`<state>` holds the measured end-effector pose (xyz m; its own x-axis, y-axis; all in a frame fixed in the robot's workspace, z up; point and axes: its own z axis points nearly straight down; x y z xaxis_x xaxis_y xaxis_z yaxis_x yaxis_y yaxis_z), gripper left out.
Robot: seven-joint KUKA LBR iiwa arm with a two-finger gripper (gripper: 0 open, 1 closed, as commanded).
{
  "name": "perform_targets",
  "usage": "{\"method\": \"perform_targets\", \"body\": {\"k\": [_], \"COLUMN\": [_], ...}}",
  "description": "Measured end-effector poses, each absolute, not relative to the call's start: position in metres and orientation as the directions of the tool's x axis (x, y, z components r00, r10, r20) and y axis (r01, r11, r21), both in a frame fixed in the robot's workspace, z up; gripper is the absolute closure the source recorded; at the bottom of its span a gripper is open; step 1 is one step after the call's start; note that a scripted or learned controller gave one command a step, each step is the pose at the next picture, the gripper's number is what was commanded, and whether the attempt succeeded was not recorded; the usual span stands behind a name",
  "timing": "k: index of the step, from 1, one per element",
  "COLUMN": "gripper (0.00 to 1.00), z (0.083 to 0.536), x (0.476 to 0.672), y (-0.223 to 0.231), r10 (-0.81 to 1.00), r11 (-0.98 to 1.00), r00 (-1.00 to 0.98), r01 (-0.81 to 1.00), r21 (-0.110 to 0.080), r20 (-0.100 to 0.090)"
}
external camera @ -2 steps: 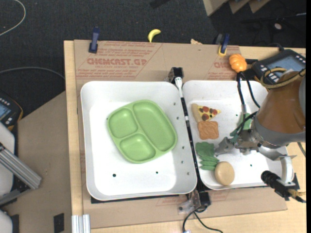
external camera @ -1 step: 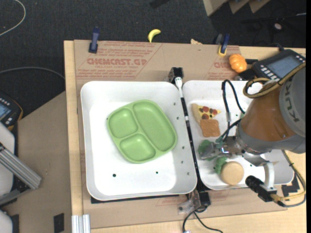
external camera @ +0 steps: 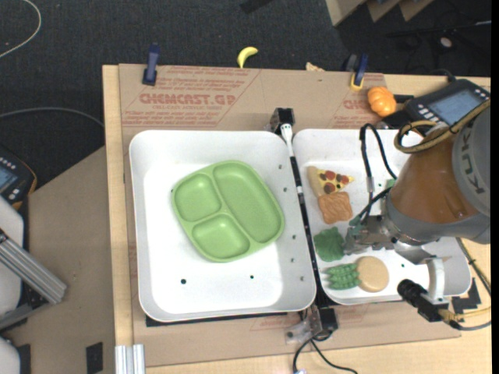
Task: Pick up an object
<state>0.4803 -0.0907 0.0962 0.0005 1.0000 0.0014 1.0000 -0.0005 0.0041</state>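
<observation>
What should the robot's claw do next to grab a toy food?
Probably lower a little onto the dark green toy, since the gripper sits right beside it in the right bin, nearer than the pizza slice or round cookie.

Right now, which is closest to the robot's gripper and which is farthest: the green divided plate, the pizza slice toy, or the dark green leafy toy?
Measured from the gripper in the camera view:
1. Dark green leafy toy, right bin, beside the gripper.
2. Pizza slice toy, right bin, toward the far end.
3. Light green divided plastic plate, left bin.
</observation>
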Motion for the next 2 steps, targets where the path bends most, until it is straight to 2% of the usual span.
{"method": "perform_targets", "body": {"k": [1,2], "gripper": [1.00,1.00], "z": [0.190,0.356], "x": [0.481,0.481], "y": [0.007,0.034], "r10": [1.000,1.000], "r11": [0.012,0.007], "r00": [-0.012,-0.007], "r01": [1.000,1.000], "r21": [0.010,0.020], "r20": [0.004,0.004]}}
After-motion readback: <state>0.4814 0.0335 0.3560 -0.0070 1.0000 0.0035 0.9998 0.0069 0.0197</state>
